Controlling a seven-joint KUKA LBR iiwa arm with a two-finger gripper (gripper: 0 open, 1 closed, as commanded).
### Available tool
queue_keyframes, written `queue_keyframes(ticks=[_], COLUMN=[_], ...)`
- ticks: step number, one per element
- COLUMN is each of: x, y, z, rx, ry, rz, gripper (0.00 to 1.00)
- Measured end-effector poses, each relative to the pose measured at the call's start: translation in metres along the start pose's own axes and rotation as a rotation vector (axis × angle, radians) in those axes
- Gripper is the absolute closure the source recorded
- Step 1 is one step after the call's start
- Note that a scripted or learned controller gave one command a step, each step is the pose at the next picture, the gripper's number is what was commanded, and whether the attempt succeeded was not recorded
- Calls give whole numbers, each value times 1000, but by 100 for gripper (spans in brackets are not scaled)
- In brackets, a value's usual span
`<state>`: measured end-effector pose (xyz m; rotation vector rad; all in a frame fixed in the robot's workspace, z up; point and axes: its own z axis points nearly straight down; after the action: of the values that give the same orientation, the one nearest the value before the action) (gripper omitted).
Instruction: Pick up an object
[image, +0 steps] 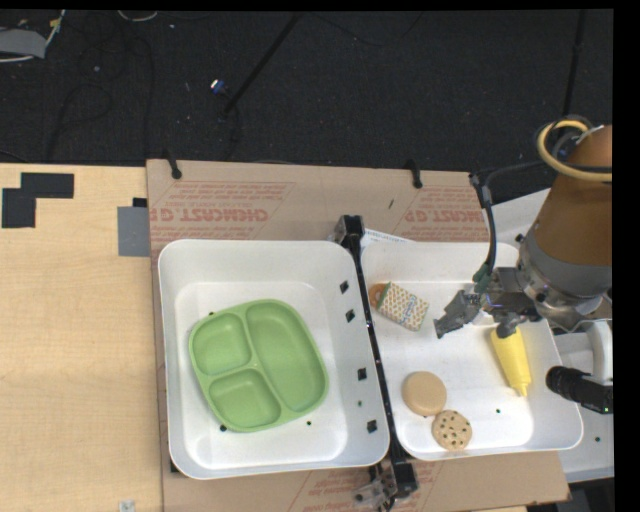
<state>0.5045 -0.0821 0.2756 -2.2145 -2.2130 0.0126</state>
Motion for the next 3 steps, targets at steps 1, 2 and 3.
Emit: queue_keyframes(ticks=[1,2,3], x=[0,0,-6], y=[1,4,10], z=[-4,39,97], rx=[-9,-5,-3], ry=[-1,-1,0], rz=[-1,-1,0], gripper=[0,0,0])
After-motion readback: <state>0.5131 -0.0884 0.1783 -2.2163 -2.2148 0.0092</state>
